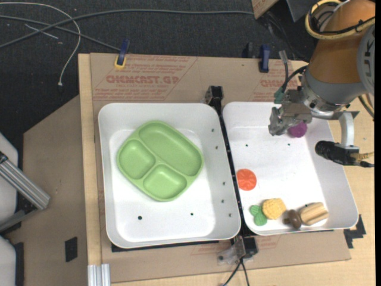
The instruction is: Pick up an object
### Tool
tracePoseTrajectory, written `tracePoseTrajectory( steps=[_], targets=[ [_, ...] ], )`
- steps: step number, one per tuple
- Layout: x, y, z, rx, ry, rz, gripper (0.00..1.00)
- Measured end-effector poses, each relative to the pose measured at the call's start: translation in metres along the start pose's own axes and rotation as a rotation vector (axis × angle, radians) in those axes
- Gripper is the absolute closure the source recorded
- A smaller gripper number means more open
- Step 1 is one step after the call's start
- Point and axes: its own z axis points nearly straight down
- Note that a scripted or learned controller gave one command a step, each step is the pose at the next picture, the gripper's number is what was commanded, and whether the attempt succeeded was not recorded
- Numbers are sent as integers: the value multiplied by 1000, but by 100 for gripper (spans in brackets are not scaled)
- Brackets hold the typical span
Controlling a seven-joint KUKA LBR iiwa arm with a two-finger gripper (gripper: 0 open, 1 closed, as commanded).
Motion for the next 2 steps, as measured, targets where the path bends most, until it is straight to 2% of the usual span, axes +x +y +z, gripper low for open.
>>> tracePoseTrajectory(
  steps=[2],
  targets=[
    [95,-7,0,-1,-1,0,100]
  ],
)
